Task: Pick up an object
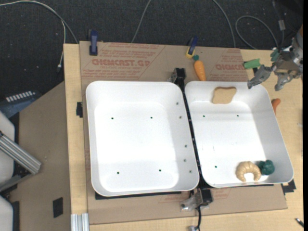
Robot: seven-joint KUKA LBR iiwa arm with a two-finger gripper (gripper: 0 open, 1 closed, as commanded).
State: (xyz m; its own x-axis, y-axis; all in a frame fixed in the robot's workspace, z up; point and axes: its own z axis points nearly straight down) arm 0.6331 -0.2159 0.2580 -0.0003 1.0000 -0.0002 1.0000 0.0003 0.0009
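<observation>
Nothing is yet picked up: the gripper [268,79] is seen beyond the right bin [274,129], fingers spread apart and bare; the croissant [248,171] is left lying in its near corner, untouched

counter [77,129]: brown board | left white bin [137,136], right white bin [240,129] side by side | carrot [199,70] far of right bin

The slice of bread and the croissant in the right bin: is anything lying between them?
No. In the camera view, bare white bin floor separates the bread slice from the croissant; a green object sits beside the croissant.
</observation>
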